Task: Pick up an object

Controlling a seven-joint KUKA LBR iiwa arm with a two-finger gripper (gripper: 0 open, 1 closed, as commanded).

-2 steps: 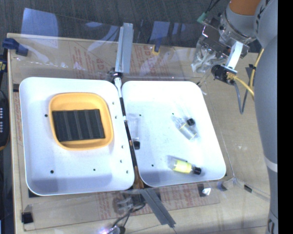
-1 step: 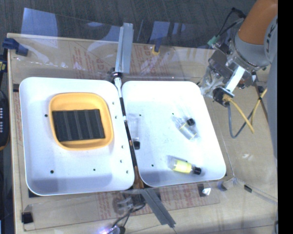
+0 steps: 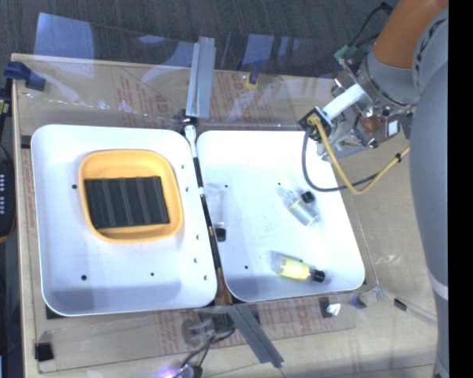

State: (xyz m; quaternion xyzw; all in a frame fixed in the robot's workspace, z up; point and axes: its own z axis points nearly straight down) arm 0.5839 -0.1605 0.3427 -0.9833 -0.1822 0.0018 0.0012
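Two small bottles are seen in the right bin, either one open to a pick.

The yellow bottle (image 3: pixel 296 269), at about five o'clock in the right bin (image 3: pixel 244 211), is judged light, stiff and slippery, likely to roll; it is best taken across its body, midway along. Its long axis lies nearly nine-to-three, its dark cap pointed toward four o'clock. The clear bottle (image 3: pixel 299 206), near the bin's centre, is angled ten-to-four. A yellow tray (image 3: pixel 130 197) is held in the left bin (image 3: pixel 55 258). The gripper (image 3: pixel 348 136) is seen above the right bin's one o'clock corner; whether it is spread cannot be told.
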